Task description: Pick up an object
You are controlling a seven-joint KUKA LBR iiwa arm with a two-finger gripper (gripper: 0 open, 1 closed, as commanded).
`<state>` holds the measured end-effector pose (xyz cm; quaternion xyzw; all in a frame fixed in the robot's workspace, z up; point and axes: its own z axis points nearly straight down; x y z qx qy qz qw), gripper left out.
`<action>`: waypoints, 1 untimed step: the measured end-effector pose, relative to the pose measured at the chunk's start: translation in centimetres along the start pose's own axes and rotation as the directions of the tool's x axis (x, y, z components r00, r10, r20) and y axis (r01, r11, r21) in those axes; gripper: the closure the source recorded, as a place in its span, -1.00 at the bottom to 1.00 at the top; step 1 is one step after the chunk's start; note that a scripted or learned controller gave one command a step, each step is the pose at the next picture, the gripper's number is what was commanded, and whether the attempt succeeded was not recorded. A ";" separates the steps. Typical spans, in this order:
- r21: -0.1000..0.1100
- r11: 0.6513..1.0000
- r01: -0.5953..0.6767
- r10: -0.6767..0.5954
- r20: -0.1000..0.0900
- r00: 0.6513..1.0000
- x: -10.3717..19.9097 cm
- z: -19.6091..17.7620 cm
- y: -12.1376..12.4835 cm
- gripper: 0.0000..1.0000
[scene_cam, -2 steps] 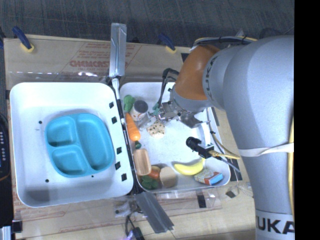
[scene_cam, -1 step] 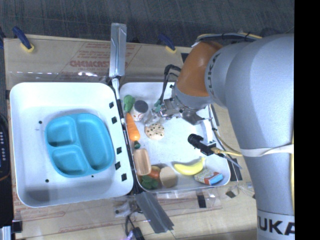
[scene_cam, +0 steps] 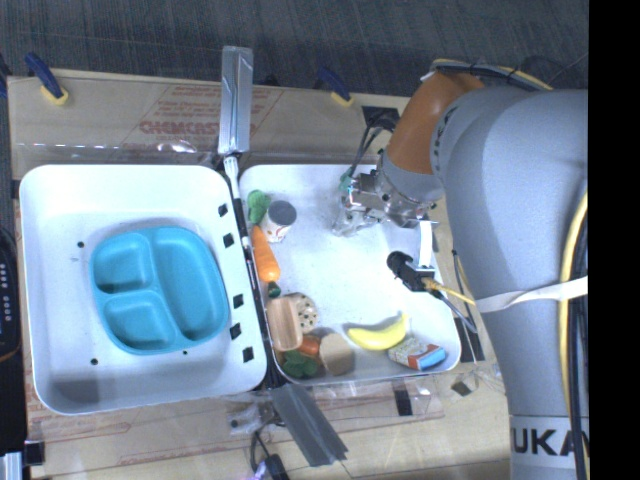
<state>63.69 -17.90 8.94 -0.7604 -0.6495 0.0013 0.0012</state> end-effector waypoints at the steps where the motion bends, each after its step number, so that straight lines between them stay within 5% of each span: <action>1: -0.009 0.998 0.063 -0.063 0.000 0.998 1.4 -10.8 2.0 1.00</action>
